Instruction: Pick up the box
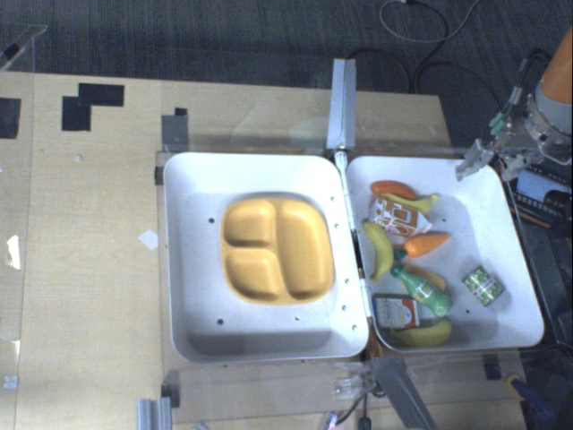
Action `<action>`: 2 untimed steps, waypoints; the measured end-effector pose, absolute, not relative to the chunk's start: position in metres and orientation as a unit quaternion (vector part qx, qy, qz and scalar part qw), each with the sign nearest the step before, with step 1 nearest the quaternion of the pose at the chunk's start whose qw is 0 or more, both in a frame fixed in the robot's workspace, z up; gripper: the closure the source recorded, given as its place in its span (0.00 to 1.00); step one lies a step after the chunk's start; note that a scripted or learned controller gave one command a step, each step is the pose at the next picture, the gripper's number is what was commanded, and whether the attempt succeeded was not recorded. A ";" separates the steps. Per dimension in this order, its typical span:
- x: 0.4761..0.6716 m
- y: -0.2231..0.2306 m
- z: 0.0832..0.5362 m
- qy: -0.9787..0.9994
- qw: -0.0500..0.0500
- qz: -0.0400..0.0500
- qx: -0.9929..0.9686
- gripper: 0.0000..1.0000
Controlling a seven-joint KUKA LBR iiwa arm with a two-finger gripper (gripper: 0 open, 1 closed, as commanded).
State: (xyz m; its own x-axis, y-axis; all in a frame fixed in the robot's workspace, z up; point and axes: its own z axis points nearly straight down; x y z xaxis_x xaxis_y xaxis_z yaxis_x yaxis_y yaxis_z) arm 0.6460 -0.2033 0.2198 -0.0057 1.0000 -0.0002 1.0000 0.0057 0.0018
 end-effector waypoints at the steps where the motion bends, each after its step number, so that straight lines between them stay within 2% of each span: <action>1: 0.670 -0.200 0.090 0.738 -0.004 0.001 0.674 0.00; 2: 0.657 -0.149 0.087 0.720 0.003 0.003 0.694 0.00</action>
State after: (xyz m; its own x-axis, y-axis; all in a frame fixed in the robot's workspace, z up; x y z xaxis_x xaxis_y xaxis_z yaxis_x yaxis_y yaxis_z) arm 0.6569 -0.1491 0.0869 -0.0378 0.9993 0.0002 0.9993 0.0378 0.0076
